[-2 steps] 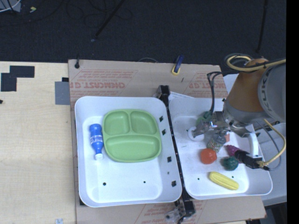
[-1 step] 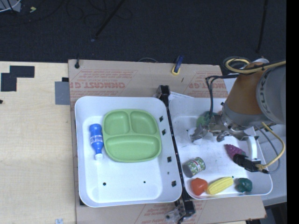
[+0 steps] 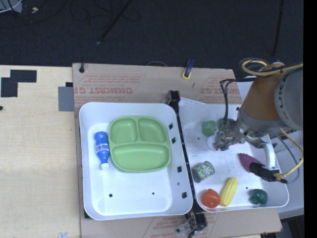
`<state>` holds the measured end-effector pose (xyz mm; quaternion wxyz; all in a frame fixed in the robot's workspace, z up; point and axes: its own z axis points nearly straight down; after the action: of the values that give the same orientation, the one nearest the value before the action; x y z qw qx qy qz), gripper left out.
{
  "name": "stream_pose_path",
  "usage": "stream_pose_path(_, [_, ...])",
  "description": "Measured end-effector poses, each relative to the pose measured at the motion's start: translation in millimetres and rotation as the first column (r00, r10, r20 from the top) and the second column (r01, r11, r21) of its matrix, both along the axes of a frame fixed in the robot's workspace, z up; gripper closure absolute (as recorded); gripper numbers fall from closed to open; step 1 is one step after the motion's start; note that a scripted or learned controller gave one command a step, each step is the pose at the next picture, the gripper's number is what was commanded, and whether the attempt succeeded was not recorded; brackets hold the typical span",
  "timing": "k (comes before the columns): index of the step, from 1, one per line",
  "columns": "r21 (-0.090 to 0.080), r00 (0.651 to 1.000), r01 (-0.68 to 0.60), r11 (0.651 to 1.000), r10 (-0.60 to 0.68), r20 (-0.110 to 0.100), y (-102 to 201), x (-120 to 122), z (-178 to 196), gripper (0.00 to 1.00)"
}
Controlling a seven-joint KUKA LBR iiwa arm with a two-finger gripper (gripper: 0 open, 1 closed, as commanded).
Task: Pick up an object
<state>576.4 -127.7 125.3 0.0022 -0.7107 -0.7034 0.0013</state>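
Note:
My gripper (image 3: 221,141) is low in the right bin (image 3: 237,206), in its upper middle part. A small green object (image 3: 208,128) lies just up and left of it, close beside it. A small grey-green can (image 3: 203,170) lies on its side below the gripper. Along the bin's front sit a red tomato (image 3: 210,198), a yellow corn cob (image 3: 228,191) and a dark green piece (image 3: 258,196). A purple object (image 3: 246,159) lies to the gripper's right, under the arm.
The left bin (image 3: 94,192) holds a green divided plate (image 3: 139,144) and a blue bottle (image 3: 102,149) lying at its left. A black divider (image 3: 181,148) runs between the bins. The arm's cables (image 3: 257,66) loop at the upper right.

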Motion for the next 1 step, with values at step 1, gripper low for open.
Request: stream_pose_path(1, [-0.001,1.0,-0.009,1.0,0.009,0.007,-2.2,6.7,44.4,1.0])
